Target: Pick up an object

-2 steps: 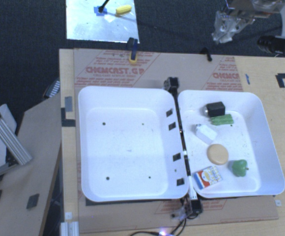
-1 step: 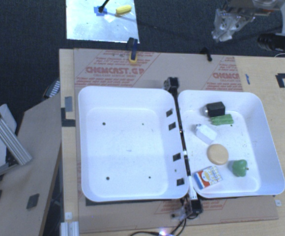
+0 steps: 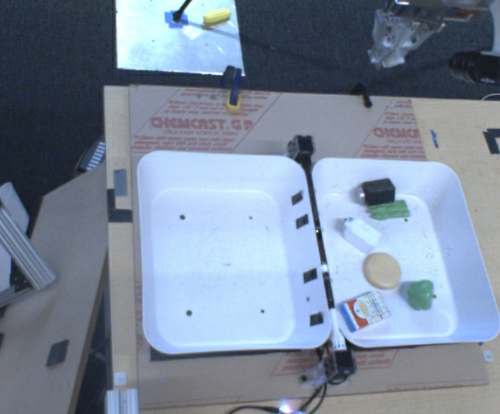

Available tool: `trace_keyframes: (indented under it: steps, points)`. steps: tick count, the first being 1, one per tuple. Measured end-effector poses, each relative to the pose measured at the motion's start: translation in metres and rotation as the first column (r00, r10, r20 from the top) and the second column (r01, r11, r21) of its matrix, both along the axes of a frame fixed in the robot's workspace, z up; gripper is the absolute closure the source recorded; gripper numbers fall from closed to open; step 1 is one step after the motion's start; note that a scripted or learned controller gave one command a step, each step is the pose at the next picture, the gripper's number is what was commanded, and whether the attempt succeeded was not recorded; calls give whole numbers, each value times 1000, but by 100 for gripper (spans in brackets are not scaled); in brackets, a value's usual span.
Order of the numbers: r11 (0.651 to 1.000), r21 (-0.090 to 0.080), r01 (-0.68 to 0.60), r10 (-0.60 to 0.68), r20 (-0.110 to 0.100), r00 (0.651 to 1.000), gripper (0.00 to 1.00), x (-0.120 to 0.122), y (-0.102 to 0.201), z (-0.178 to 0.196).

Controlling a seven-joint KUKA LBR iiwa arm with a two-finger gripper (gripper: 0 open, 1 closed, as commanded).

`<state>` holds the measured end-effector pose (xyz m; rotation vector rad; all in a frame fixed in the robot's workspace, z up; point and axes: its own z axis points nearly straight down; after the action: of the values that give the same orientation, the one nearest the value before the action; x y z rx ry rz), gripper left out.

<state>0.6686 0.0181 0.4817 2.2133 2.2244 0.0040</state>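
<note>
Tan disc (image 3: 382,271), middle of right bin (image 3: 470,231), between white block (image 3: 361,233) and green pepper (image 3: 420,294): likely light, rigid, smooth; pinch across its rim; gripper (image 3: 394,37) raised beyond the bench, finger state undeterminable.

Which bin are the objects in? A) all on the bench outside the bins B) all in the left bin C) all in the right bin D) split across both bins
C: the black block, green piece, white piece, tan disc, green pepper-like toy and small printed box all lie inside the right bin.
</note>
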Motion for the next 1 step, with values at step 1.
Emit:
trace_keyframes:
  steps: [1]
  points:
    - [1000,0,0,0,0,1000,100,0,2,12]
